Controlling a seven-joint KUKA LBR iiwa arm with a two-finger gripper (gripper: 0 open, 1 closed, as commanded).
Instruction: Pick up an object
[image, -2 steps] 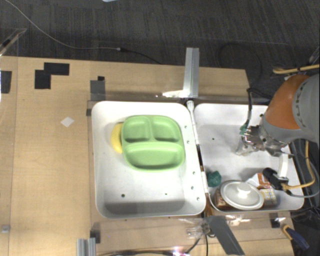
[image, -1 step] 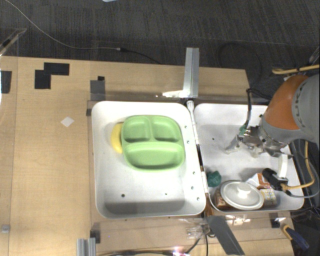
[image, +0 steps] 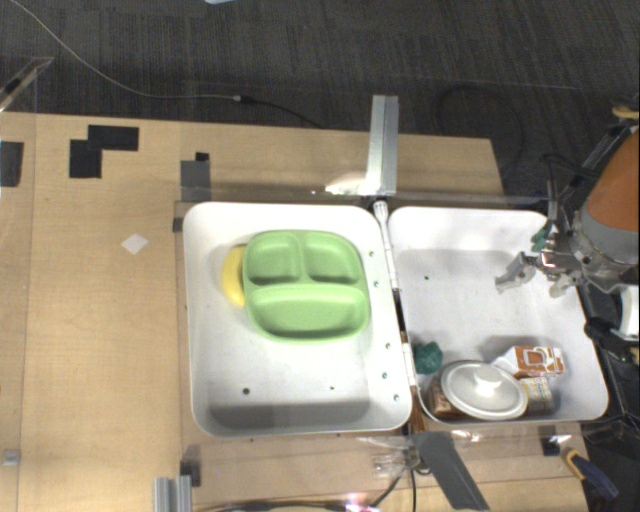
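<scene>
Wooden counter (image: 90, 330) carries two white bins. Left bin (image: 280, 395) holds a green divided tray (image: 303, 283) over a yellow item (image: 232, 277). Right bin (image: 460, 250) holds a lidded pot (image: 485, 390), carton (image: 535, 360) and teal item (image: 428, 355) near its front edge. Jaws (image: 535, 270) stand open, holding nothing, above the bin's right side.

No words, numbers or brand names can be read anywhere. The small carton (image: 538, 361) in the right bin (image: 450, 250) has an orange and white printed face, but the print is too small and blurred to make out. The black squares (image: 100, 150) on the wooden surface (image: 90, 330) are plain marks with no lettering on them.
</scene>
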